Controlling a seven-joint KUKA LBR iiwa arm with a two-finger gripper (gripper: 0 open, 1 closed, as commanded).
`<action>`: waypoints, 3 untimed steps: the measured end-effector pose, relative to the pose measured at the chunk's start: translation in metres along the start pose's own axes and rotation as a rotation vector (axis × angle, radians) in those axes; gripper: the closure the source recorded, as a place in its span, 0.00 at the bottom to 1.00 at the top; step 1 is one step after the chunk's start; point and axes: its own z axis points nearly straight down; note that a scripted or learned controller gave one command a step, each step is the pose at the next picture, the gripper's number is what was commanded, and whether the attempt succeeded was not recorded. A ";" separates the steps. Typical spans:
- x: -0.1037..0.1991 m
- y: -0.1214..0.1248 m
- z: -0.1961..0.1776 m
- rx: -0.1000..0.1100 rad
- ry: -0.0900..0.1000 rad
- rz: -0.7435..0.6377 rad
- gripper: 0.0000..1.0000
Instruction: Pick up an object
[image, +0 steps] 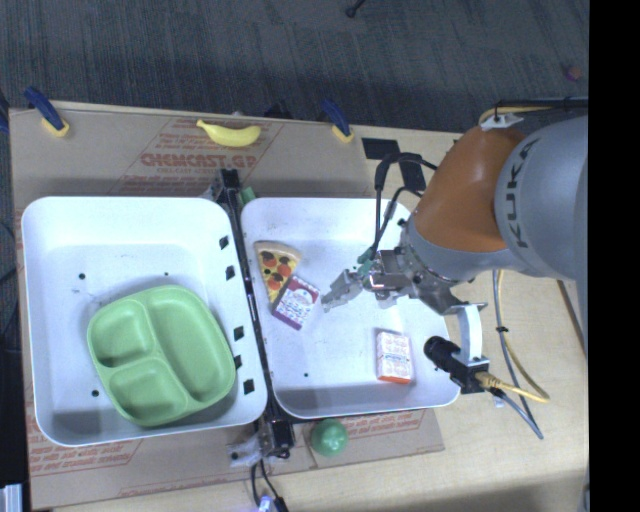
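In the right bin (330, 215) lie a toy pizza slice (275, 264), a small purple and white packet (295, 302) just below it, and an orange and white box (394, 357) near the front right. My gripper (338, 289) hovers over the bin's middle, just right of the purple packet and apart from it. Its fingers stand open with nothing between them. The grey arm with its orange band (470, 200) reaches in from the right.
A green divided plate (160, 355) lies in the left bin (60, 230). A yellow banana (230, 131) rests on the cardboard behind the bins. In front of the right bin sits a green ball (328, 436). Cables hang at the right of the arm.
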 end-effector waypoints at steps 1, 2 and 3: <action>0.000 0.000 0.000 0.000 0.000 0.000 0.00; 0.000 0.000 0.000 0.000 0.000 0.000 0.00; 0.000 0.000 0.000 0.000 0.000 0.000 0.00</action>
